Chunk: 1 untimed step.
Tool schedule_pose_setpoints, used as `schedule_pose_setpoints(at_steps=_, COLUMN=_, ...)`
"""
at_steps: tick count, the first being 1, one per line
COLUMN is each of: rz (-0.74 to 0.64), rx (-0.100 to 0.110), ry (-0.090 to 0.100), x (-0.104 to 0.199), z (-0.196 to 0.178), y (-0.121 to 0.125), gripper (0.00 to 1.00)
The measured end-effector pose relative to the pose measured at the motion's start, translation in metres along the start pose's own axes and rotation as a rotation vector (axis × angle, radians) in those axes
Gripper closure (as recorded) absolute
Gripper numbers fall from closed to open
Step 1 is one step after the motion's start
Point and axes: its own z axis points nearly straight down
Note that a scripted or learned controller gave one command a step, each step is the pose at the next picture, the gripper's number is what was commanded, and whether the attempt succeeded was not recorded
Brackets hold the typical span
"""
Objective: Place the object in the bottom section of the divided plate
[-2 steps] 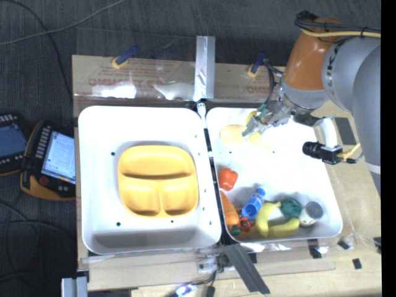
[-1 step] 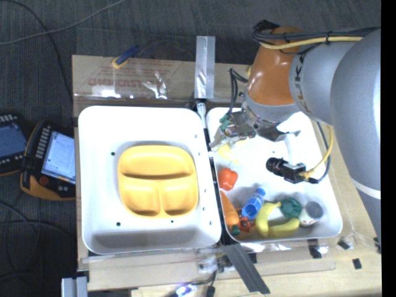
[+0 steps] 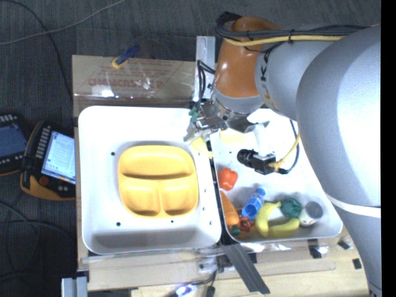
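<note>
The tool (image 3: 203, 124) hung over the bins' shared wall, its opening indiscernible, beside the yellow plastic divided plate (image 3: 158, 179).

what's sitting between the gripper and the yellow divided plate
In the camera view, bare white floor of the left bin separates the gripper from the divided plate.

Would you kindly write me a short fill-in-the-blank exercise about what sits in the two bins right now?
1. The divided plate is coloured ____.
2. The plate lies in the ____ bin of the camera view.
3. The banana lies in the same bin as the ____ bottle.
4. The gripper hovers near the wall between the ____.

Missing words: yellow; left; blue; bins
</note>
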Motion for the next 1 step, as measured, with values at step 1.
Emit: schedule_pose_setpoints(at_steps=1, rz=-0.309, rx=-0.001, ry=0.000, x=0.0597, z=-0.0205, y=-0.0427, gripper=1.00)
